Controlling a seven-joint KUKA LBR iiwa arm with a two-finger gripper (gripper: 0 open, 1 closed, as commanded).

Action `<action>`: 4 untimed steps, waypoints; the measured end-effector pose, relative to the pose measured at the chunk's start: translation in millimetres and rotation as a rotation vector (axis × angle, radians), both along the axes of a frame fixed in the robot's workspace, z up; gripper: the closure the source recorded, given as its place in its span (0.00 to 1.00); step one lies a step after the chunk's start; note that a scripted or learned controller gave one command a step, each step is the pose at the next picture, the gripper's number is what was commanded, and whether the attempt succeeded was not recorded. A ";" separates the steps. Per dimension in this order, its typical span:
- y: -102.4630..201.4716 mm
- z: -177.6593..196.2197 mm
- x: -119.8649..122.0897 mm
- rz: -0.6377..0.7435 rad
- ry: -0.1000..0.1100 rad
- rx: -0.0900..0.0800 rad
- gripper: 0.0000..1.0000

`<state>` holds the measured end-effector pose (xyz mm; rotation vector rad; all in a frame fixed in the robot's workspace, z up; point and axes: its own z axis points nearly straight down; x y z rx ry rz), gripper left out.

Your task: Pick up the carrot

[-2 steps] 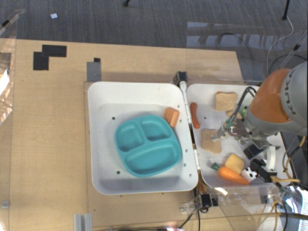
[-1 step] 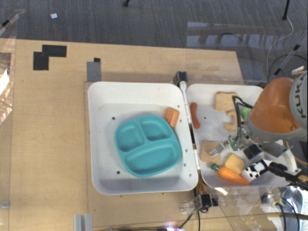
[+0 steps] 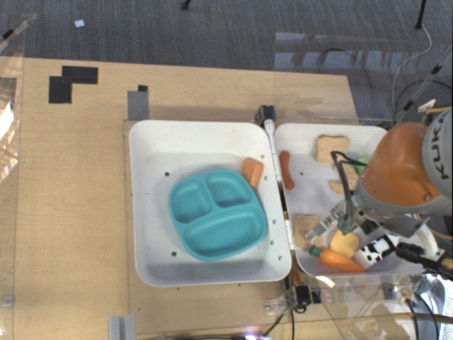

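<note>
Orange carrot (image 3: pixel 341 261): lies on its side at the near edge of the right bin (image 3: pixel 306 147), just beside a pale yellow food piece (image 3: pixel 345 244) and a black-and-white toy (image 3: pixel 374 251). Not lifted.
Claw (image 3: pixel 345 222): hangs low over this cluster, just above the carrot, probably lining up a grasp; open or closed cannot be told, the wrist hides it.
Arm (image 3: pixel 403 168): grey, orange band, reaching in from the right.
Right bin, other contents: red sausage (image 3: pixel 286 170), tan biscuit-like piece (image 3: pixel 331 148).
Left bin (image 3: pixel 141 190): teal divided plate (image 3: pixel 216 214), small orange block (image 3: pixel 252 171) at its rim.
Surface (image 3: pixel 71 204): light wood, carrying both bins.
</note>
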<state>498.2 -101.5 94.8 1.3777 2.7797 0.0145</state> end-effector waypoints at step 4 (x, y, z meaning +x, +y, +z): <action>3.6 -0.5 -0.1 0.087 0.003 0.002 0.00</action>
